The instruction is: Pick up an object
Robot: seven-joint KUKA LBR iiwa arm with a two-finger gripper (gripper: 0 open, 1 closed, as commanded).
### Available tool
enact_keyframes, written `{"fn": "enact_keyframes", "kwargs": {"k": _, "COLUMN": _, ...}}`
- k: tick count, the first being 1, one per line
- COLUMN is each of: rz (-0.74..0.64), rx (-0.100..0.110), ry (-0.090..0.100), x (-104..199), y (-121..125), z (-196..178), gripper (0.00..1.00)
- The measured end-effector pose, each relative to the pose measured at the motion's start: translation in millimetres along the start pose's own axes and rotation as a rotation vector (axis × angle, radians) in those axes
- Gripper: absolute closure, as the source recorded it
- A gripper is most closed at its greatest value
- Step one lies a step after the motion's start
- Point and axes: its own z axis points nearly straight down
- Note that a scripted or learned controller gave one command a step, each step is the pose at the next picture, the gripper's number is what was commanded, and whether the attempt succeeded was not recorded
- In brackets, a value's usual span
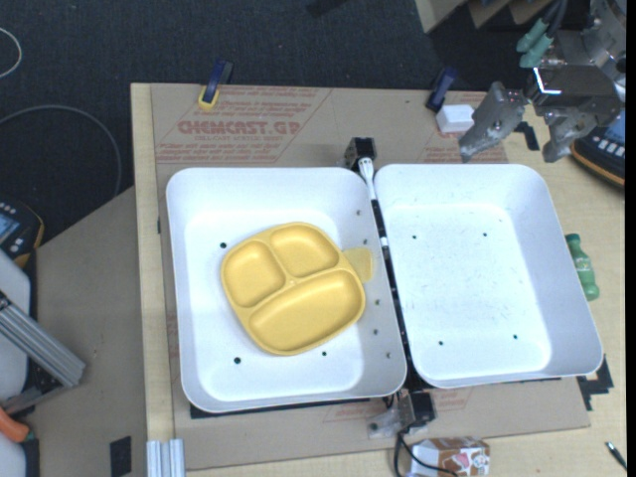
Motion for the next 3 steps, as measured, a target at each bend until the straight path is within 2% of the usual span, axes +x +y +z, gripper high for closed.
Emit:
{"fn": "enact_keyframes", "kwargs": {"k": 1, "rz": 0.008, "rx": 0.002, "ry": -0.003, "x": -4, "y": 2, "z": -8, "gripper": 1.00}}
{"fn": "enact_keyframes", "kwargs": {"k": 2, "rz": 0.008, "rx": 0.018, "ry": -0.003, "x": 11, "y": -1, "z": 85, "gripper": 1.00}}
{"fn": "enact_keyframes", "kwargs": {"k": 3, "rz": 0.002, "rx": 0.013, "ry": -0.002, "x": 75, "y": 0, "z": 90, "gripper": 1.00}}
